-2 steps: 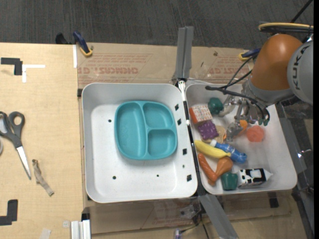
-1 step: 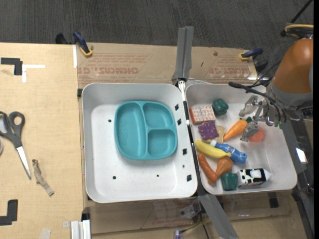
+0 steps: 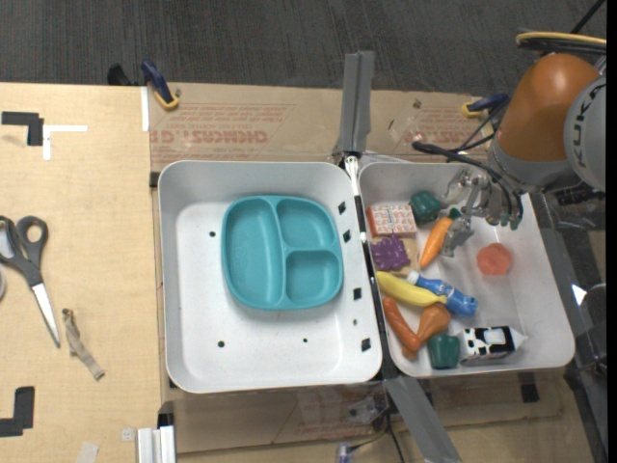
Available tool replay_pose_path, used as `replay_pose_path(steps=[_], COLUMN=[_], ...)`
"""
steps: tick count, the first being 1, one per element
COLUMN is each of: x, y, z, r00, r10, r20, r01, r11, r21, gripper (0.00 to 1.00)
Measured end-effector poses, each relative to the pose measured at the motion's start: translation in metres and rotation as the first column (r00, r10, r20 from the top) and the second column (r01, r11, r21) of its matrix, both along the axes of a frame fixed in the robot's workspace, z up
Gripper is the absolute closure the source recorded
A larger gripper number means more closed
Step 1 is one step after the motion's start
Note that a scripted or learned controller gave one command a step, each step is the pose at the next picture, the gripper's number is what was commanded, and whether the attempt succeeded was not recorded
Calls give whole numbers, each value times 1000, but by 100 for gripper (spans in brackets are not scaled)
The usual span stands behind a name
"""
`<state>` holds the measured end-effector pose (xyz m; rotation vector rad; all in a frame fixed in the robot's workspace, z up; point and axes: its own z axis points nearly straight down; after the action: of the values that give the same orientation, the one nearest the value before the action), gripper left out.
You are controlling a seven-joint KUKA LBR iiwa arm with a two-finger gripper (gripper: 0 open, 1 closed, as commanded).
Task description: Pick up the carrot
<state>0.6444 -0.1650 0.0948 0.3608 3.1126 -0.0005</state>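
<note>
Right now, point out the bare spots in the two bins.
Left bin: bare floor all around the teal plate, widest along the near edge. Right bin: bare between the red disc and the cow carton. Crowded along its left side, where the hand meets the carrot.

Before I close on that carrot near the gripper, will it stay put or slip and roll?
The carrot looks like a smooth, tapered plastic toy, so it is probably stiff and light but may squirt out of the gripper along its taper. Being round, it could roll. It lies close to the purple block, which might stop it.
</note>
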Motion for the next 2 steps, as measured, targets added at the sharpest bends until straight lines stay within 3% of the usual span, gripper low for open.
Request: replay_pose_path(steps=[1, 2], x=[2, 6], y=[-2, 92], z=[12, 99], r00=[1000, 1000], r10=[2, -17], r20=[6, -2], r01=[-2, 17], r11=[1000, 1000], r21=[-6, 2], gripper=[100, 100])
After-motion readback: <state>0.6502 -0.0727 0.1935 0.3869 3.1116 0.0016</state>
